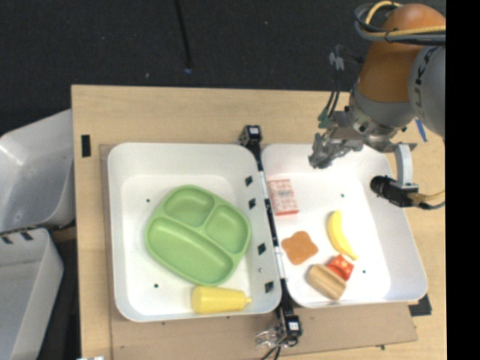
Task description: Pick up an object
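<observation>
Nearest, at the near edge of the left bin [120,223], a yellow cone-shaped piece [219,299] lies on its side, its tip pointing right toward the divider between the two bins. Just behind it sits a green divided plate [198,234], flat on the bin floor and taking up most of the middle of that bin.

In the near part of the right bin [397,268] lies a tan bread roll [324,282], with a small red piece [341,265] touching its far right end. A little farther and to the left lies a flat orange-brown slice [299,247], close to the divider. To the right of the slice, a banana [340,235] lies with its length running near to far, its near end just beside the red piece. Farther still, against the divider, a small red-and-white packet [283,196] lies flat, apart from the other things.

At the far end of the right bin the gripper [328,156] hangs over bare white floor, to the right of the packet and beyond it. Nothing can be seen in it, and whether it is released or clenched cannot be told from this angle. The arm [386,66] rises from it toward the far right, over the wooden bench [187,111].
</observation>
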{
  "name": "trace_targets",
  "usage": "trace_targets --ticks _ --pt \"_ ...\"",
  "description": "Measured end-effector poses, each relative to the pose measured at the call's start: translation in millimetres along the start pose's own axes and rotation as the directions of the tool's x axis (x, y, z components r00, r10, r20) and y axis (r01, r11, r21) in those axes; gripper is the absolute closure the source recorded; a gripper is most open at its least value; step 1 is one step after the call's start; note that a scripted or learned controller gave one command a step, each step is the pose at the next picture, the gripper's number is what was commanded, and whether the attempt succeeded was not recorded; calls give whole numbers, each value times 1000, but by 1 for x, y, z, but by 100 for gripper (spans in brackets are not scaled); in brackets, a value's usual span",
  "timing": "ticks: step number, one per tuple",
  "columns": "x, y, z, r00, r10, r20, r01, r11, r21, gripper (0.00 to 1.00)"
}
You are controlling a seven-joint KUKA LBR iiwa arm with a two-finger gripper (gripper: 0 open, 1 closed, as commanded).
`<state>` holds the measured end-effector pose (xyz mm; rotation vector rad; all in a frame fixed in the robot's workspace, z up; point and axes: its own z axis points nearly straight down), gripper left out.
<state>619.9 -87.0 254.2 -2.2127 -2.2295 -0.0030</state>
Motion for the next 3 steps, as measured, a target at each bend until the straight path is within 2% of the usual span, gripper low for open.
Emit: trace_targets --ticks 2,3 --pt "97 25 6 1000 1 1 -1 1000 -1 100" --pt "152 21 0 1000 0 1 0 1000 -1 100"
